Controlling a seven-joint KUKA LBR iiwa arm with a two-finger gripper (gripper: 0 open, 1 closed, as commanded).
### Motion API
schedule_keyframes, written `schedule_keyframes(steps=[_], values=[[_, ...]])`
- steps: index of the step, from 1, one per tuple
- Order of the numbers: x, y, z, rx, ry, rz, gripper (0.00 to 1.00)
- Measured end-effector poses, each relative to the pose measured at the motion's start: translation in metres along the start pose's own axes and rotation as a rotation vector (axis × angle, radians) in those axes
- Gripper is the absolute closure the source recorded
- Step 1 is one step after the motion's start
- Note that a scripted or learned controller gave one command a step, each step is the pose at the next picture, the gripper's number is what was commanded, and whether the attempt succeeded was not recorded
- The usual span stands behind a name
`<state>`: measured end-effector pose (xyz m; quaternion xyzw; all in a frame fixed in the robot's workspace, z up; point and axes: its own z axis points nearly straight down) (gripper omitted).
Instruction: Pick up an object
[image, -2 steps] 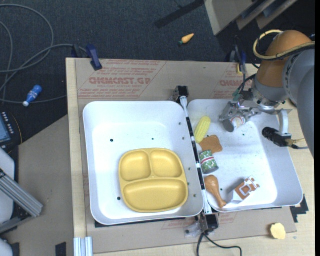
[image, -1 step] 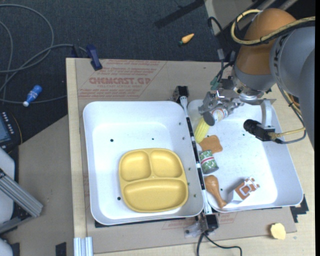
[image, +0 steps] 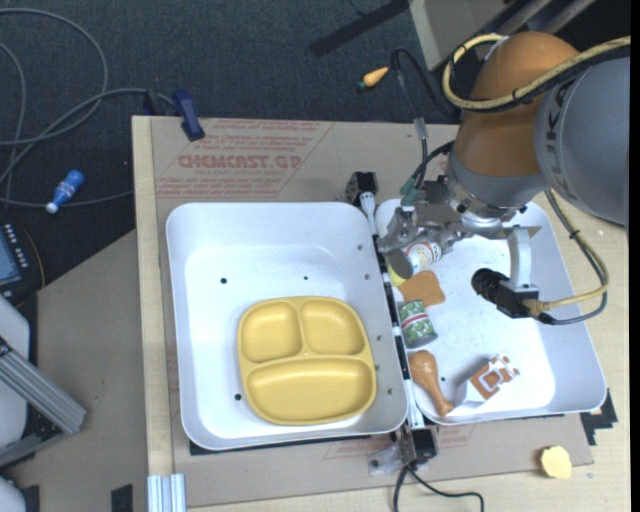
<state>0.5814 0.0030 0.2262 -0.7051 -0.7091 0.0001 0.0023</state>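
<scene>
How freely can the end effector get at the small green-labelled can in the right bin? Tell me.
Probably freely: the small green-labelled can lies uncovered just below the end effector, though it sits tight against the bin's left wall, beside a brown drumstick-shaped toy.

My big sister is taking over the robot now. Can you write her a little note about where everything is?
Tool: low over the top left corner of the right bin; I cannot tell if it grips anything.
Right bin: green can, brown piece above it, chicken leg below it, small orange and white box to the right.
Left bin: yellow divided plate.
Done: nothing lifted that I can see.
Left: pick up an object.
</scene>
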Motion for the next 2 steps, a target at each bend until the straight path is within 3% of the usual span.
schedule_keyframes(steps=[1, 2], values=[[0.005, -0.032, -0.005, 0.001, -0.002, 0.006, 1.00], [0.042, -0.027, 0.001, -0.002, -0.002, 0.001, 1.00]])
